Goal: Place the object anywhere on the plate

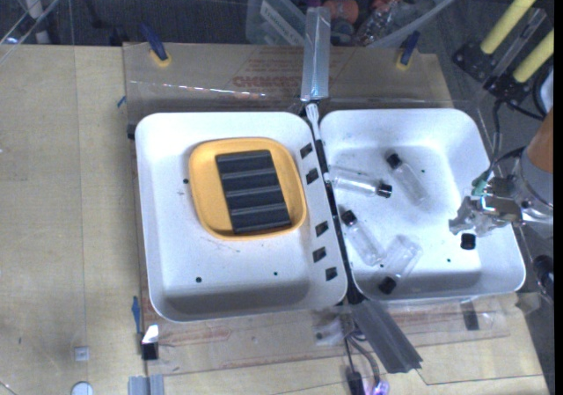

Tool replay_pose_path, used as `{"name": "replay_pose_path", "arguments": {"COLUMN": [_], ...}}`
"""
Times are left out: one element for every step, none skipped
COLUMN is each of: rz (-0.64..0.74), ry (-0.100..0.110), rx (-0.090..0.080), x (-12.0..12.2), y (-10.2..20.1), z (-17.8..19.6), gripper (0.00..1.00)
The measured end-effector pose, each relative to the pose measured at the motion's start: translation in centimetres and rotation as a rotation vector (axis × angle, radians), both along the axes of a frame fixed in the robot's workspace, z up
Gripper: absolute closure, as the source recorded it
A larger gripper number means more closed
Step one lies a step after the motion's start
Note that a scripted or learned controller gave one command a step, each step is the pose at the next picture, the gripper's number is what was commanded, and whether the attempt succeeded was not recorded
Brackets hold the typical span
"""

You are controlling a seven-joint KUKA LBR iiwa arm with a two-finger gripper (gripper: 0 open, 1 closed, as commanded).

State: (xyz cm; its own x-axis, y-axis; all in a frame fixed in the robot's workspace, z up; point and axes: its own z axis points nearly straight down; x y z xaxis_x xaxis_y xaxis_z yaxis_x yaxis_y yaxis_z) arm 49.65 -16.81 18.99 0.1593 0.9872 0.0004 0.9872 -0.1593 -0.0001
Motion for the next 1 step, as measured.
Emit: {"name": "replay_pose_path", "arguments": {"rz": [0.0], "ry": [0.0], "rx": [0.0], "x": [0.0], "y": [-0.01], "z": [0.0], "gripper": [0.0]}}
